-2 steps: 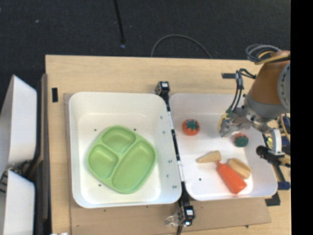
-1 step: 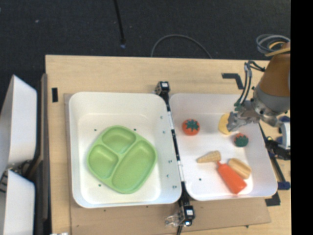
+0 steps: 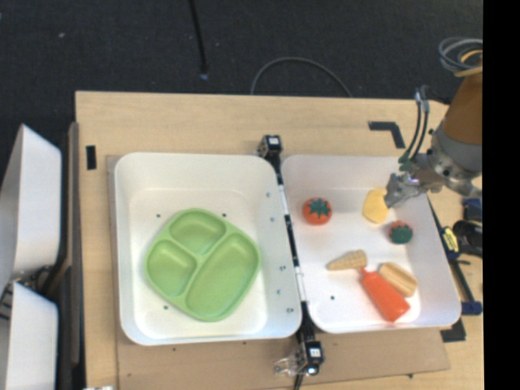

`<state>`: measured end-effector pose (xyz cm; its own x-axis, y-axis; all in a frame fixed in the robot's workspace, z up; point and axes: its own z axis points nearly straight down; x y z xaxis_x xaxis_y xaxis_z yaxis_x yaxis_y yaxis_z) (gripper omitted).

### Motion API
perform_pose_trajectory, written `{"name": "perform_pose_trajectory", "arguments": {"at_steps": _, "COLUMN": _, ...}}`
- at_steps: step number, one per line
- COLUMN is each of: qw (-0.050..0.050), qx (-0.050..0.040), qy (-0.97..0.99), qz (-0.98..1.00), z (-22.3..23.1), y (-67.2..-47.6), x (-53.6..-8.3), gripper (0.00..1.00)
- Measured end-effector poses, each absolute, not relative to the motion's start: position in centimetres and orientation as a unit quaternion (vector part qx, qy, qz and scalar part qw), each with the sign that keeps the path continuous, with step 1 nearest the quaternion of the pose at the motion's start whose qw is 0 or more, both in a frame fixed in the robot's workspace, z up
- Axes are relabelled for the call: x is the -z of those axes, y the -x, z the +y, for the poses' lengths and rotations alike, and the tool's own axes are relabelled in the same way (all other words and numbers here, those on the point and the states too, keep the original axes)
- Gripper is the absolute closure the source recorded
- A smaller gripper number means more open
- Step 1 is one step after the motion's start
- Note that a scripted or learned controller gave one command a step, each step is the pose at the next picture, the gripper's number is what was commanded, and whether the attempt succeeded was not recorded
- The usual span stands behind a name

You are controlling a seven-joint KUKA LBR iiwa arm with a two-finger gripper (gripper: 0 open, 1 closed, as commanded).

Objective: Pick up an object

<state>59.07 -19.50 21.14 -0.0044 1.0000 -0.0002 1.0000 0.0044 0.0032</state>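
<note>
A green divided plate point(image 3: 203, 263) lies far left of the jaws. In the right bin point(image 3: 341, 311), a pale yellow rounded toy point(image 3: 374, 207) sits just left of the gripper point(image 3: 400, 190), touching its tip; whether the jaws are apart cannot be told. A toy tomato point(image 3: 318, 210) lies further left.

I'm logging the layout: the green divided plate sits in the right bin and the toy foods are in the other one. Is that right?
Not quite. The camera view shows the green divided plate in the left bin; the toy foods, such as the tomato, are in the other one.
</note>
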Motion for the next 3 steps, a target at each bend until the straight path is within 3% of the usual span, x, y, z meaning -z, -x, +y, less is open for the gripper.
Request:
{"name": "perform_pose_trajectory", "arguments": {"at_steps": 1, "qw": 0.001, "qx": -0.0006, "qy": -0.706, "qz": 0.709, "z": -19.6, "y": -59.3, "x": -24.3, "gripper": 1.00}}
{"name": "perform_pose_trajectory", "arguments": {"at_steps": 2, "qw": -0.001, "qx": 0.0010, "qy": -0.705, "qz": 0.709, "z": -14.1, "y": -60.5, "x": -23.1, "gripper": 1.00}}
{"name": "perform_pose_trajectory", "arguments": {"at_steps": 3, "qw": -0.002, "qx": 0.0006, "qy": -0.704, "qz": 0.710, "z": -9.0, "y": -60.4, "x": -23.5, "gripper": 1.00}}
